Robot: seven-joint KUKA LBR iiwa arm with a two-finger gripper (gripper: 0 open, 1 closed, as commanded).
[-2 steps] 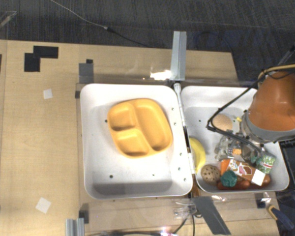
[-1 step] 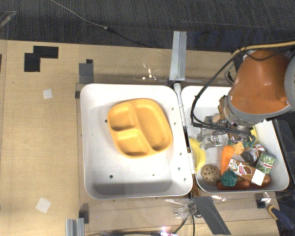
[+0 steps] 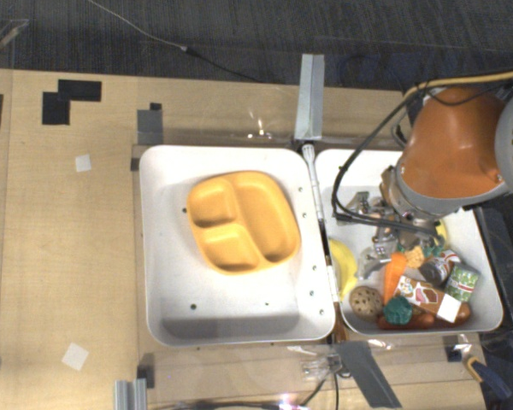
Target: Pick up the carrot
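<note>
Over in the left bin (image 3: 167, 314) sits a yellow divided plate (image 3: 239, 220), while the right bin (image 3: 493, 310) is crowded: a yellow fruit (image 3: 345, 259), a speckled ball (image 3: 365, 300), then the carrot (image 3: 394, 273) lying tilted in the heap beside small packets (image 3: 427, 295). The gripper (image 3: 385, 248) hangs just above the carrot's far end, jaws' state I cannot tell, so this looks like the approach step; next comes a short descent and a clean close on the carrot alone.

hand (image 3: 385, 250) half hidden under arm; carrot (image 3: 395, 273) partly covered
</note>
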